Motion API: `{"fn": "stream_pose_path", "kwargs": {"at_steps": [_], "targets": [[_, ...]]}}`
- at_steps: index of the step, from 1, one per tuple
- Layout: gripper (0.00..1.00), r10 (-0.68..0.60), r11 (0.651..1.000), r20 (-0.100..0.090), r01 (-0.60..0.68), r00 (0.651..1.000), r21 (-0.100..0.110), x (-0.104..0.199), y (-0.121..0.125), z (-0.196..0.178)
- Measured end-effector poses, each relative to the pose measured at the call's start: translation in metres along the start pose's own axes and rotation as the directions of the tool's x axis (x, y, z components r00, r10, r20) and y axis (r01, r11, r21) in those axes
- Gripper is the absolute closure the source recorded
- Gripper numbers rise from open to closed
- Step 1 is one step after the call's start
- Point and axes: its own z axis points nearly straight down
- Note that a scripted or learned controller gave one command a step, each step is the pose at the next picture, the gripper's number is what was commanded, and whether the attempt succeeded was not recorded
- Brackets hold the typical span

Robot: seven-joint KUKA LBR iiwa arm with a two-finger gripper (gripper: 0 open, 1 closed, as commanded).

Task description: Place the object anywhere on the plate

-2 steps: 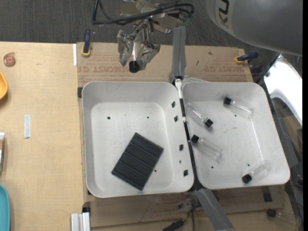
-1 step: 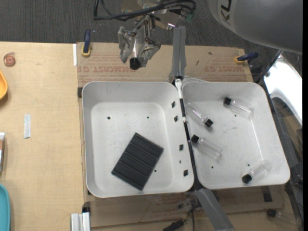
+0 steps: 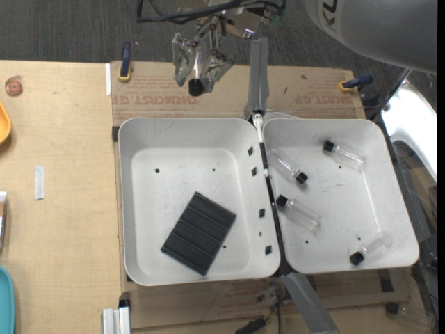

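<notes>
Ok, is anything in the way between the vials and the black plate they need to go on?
Only the raised rims where the two bins meet: the vials lie in the right bin, the black plate in the left bin. Nothing else lies between them.

Arm (image 3: 379, 16) — broad grey link across top right corner of view, close to camera, smooth and rounded, part of maker's lettering showing on its flank. Tool (image 3: 201, 58) at top centre of view, well left of that link, held up clear of surface. Tool seen from above at slant: bare metal body, pointing down, tip end nearer camera than wrist end. Black cables (image 3: 240, 7) bunched round wrist just above tool — one strand looping off to left.
</notes>
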Motion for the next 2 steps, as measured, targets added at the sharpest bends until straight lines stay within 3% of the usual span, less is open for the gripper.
{"fn": "stream_pose_path", "kwargs": {"at_steps": [2], "targets": [[1.00, 0.013, 1.000, 0.011, -0.013, 1.000, 0.002, 0.0006, -0.0039, -0.0186]]}}
